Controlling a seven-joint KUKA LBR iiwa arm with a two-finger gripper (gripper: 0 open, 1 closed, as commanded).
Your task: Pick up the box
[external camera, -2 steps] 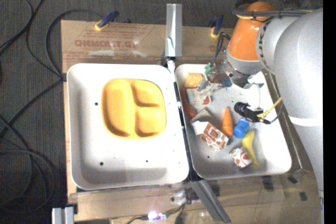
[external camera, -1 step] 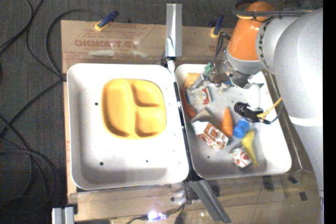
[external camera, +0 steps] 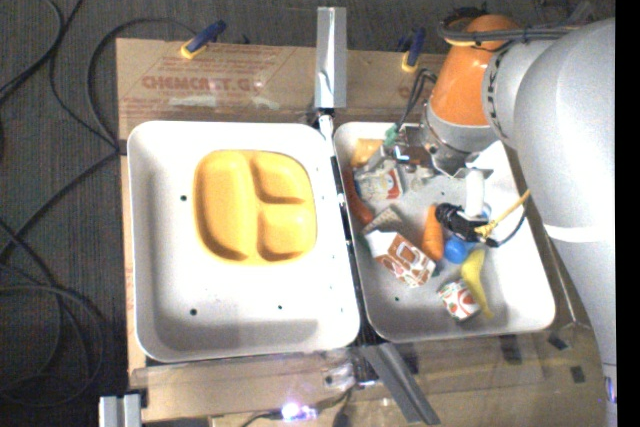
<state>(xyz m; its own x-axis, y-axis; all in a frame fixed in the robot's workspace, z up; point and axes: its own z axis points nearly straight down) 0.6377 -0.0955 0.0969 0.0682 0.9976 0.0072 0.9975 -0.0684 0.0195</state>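
Tool lowered into the cluttered right-hand shallow white bin on the worktop.

The grey arm with its orange band is seen reaching in from the right; whether the tool is released or clenched cannot be told; the small white and red-brown printed carton box is seen lying tilted near the bin's middle, apart from the tool, beside an orange carrot-shaped piece; a yellow compartment tray is seen in the left-hand white bin.
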